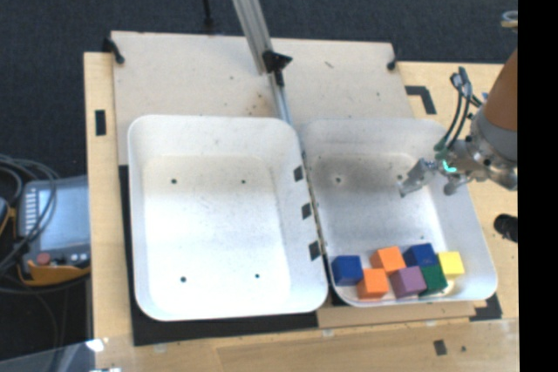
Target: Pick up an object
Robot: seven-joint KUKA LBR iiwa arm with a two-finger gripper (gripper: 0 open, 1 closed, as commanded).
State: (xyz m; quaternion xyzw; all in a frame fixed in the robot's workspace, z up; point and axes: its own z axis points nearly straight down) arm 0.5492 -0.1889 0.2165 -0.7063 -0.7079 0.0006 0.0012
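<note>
Right bin, near edge: blocks clustered — blue [347, 268], orange [390, 258], second blue [422, 254], yellow [451, 264], second orange [374, 282], purple [406, 281], green [433, 278].
Gripper [427, 174]: over right bin's far right part, apart from blocks; grip state cannot be told.
Left bin [218, 213]: white, speckled floor.

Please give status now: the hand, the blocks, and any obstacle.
Hand over right bin, upper right part, nothing between fingers. Blocks clustered at near edge, untouched. Nothing between hand and blocks.
</note>
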